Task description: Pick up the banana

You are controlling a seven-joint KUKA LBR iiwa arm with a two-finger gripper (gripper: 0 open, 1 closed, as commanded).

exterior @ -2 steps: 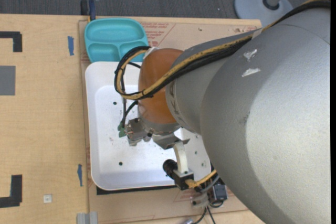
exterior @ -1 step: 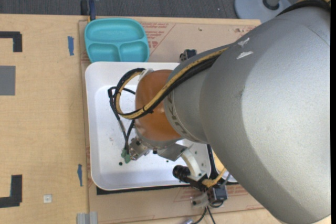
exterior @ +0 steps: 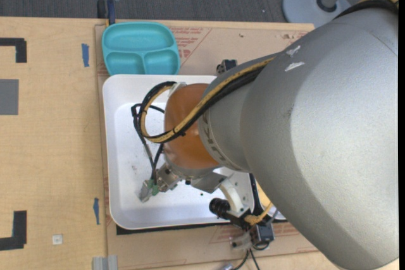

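My grey arm (exterior: 316, 123), with its orange band (exterior: 186, 129), reaches in from the right and covers most of the white bin (exterior: 120, 136). The gripper (exterior: 150, 189) hangs low over the bin's front left floor, pointing down and left, with a small greenish bit at its tip. A yellow and black cable (exterior: 152, 117) loops from the wrist over the bin. The arm hides the bin's right half and everything beyond it.
A teal divided tray (exterior: 140, 47) lies behind the bin's far left corner. The bare cardboard bench (exterior: 50, 136) spreads to the left with black and blue tape marks. A grey stand base (exterior: 310, 3) sits on the floor at the back right.
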